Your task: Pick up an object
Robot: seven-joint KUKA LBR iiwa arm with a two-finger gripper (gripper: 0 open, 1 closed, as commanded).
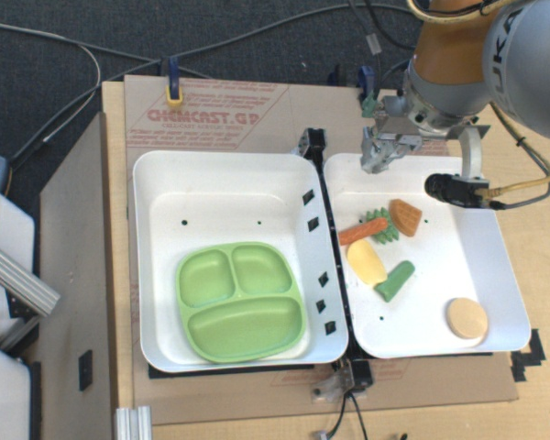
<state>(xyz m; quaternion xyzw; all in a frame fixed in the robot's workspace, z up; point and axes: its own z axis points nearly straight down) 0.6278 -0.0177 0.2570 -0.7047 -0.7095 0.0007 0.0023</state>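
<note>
The gripper [382, 157] hangs at the top of the right bin [504, 273], holding nothing; I cannot tell its grip. The toy carrot [364, 230] lies lower, mid-frame. Reaching comes first: next it must drop down over the carrot.

Divided tray [242, 301] in left bin [156, 246], toy foods [378, 246] in right bin [495, 273]

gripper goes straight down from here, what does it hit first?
Probably bare floor of the right bin near its back wall. The gripper hangs above that corner; the carrot and bread piece lie nearer the camera. Depth is unclear.
</note>
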